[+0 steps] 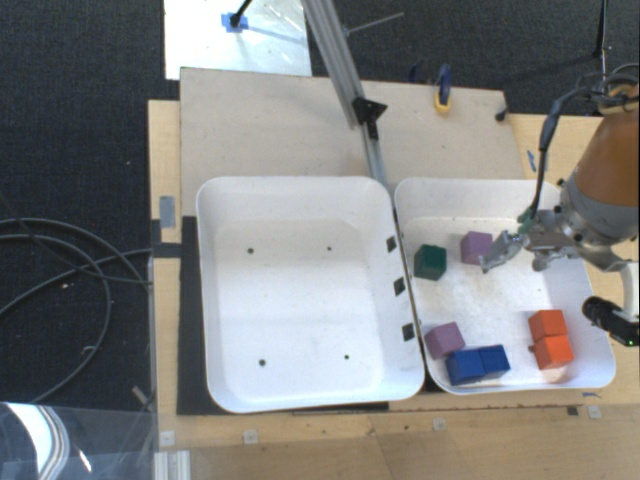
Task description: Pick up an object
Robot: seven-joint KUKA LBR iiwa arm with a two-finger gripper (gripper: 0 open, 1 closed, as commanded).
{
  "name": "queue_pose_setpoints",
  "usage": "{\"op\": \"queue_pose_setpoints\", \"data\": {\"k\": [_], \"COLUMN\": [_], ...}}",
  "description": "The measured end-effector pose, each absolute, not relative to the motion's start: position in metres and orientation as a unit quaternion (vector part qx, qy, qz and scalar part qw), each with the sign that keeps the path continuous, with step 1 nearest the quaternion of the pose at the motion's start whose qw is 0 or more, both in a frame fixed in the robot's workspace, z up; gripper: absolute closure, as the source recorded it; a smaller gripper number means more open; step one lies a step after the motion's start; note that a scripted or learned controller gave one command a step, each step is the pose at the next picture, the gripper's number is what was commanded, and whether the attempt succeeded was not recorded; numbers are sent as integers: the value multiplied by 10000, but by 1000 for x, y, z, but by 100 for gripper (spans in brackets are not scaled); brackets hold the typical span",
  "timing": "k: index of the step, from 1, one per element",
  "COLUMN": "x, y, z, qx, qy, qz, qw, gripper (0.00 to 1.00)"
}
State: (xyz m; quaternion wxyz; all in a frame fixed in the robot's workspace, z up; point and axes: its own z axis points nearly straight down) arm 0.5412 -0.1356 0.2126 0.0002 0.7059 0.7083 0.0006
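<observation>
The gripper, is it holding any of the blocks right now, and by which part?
Nothing is held. The gripper hangs over the right bin, just right of a purple block, with no block between its fingers.

Two bins sit side by side on the bench (450,133), touching along their inner walls. The left bin (215,268) holds no loose objects.

In the right bin (600,373): one small block (431,261) sits near the left wall, toward the back. A second block (476,246) lies just to its right. Along the front, one block (444,339) sits near the left wall, with a longer block (477,364) touching it on its front-right side. A taller block (550,339) sits at the front right, well apart from these.

The gripper (497,253) hangs over the bin just right of the second block. A slanted pole (340,63) crosses the bench behind the bins. A clamp (442,86) sits at the bench's back edge.
</observation>
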Motion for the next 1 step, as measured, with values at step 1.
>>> {"op": "queue_pose_setpoints", "data": {"k": [1], "x": [611], "y": [-121], "z": [113], "qx": [7066], "qy": [7076], "qz": [68], "qw": [103], "gripper": [0]}}
